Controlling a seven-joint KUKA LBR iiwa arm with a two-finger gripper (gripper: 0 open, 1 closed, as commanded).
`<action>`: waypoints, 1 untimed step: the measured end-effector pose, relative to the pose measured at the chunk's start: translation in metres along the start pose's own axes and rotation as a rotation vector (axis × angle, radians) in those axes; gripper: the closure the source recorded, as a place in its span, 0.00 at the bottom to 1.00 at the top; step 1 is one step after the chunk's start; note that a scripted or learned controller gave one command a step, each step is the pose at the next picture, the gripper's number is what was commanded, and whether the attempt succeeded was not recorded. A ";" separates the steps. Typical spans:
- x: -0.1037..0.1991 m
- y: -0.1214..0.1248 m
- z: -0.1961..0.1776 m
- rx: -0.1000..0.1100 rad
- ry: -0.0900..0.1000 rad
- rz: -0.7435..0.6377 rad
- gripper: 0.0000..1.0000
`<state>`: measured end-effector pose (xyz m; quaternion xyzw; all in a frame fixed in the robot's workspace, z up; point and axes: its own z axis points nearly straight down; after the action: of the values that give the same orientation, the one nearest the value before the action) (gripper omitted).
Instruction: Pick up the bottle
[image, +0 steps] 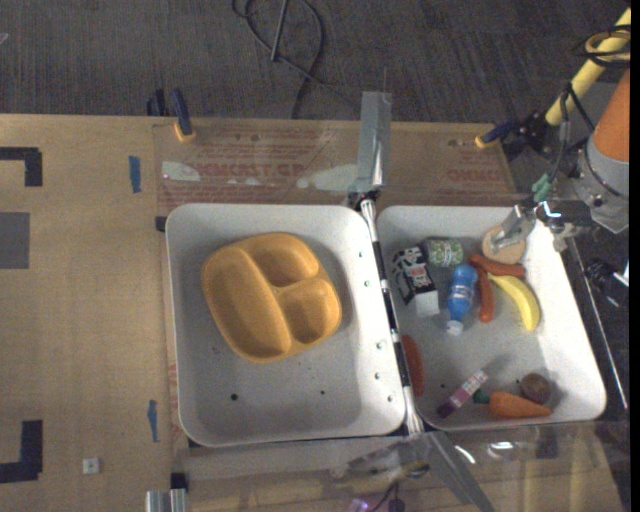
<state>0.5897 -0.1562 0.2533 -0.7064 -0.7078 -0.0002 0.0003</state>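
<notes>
The bottle (460, 293) is small, blue and clear with a white cap. It lies in the right bin (560, 355), near the bin's upper middle, cap end toward the front. My gripper (527, 222) hangs over the bin's far right corner, up and to the right of the bottle and well apart from it. It sits just above a round tan piece (503, 246). Nothing shows in its grasp.
Around the bottle lie a black-and-white carton (411, 272), a green can (445, 250), a red sausage (486, 291) and a banana (522, 301). Nearer the front are another sausage (413, 364), a purple marker (462, 392), a carrot (518, 405) and a brown ball (536, 385). The left bin (260, 400) holds a yellow divided plate (271, 295).
</notes>
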 end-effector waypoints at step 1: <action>0.009 0.029 0.166 -0.006 -0.003 0.041 0.00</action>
<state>0.6191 -0.1473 0.0878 -0.7208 -0.6931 -0.0013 -0.0027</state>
